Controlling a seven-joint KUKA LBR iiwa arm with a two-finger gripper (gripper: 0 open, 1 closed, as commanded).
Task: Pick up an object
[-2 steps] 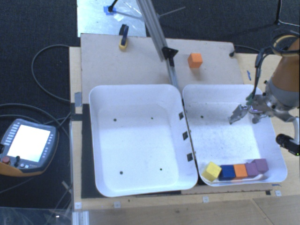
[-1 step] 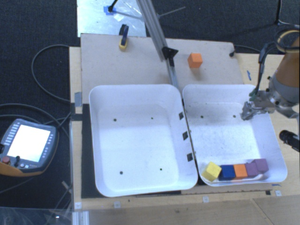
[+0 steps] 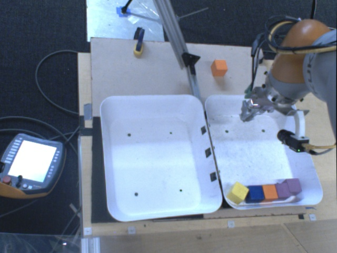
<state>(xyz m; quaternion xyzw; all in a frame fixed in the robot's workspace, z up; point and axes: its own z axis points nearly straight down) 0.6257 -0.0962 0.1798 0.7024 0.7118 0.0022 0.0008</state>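
Hanging over the far edge of the right bin (image 3: 310, 173), the gripper (image 3: 248, 112) carries nothing visible; whether its fingers are spread or pressed together cannot be told. Along that bin's near edge lies a row of blocks, its long axis parallel to the edge: yellow block (image 3: 238, 192), blue block (image 3: 256, 193), orange block (image 3: 270, 192), two purple blocks (image 3: 289, 187). Another orange cube (image 3: 219, 67) sits on the bench (image 3: 158, 73) beyond the bins.

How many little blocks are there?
5. Four sit in a row along the right bin's near edge: yellow, blue, orange, purple. One orange cube lies on the bench beyond the bins.
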